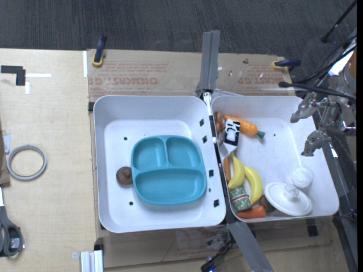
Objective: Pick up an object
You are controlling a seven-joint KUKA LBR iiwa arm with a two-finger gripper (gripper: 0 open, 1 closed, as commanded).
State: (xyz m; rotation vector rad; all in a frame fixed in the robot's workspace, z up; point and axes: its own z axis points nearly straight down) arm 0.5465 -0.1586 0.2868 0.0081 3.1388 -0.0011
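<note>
My gripper (305,131) hangs over the right edge of the right bin (279,123), its two fingers spread apart with nothing between them. Below it in that bin lie a white lid with a knob (288,199) and a small white round piece (300,178). At the bin's left side are two bananas (248,180), a green can (239,198), a red-orange vegetable (253,211), a carrot (248,127) and a black-and-white card (231,134). The left bin (108,152) holds a teal divided plate (168,170) and a small brown round thing (123,175).
A grey divider bar (210,61) runs between the bins at the back. On the bench to the left lie a roll of grey tape (25,162) and scissors (9,237). Cardboard (142,75) lies behind the bins, held by clamps (100,50).
</note>
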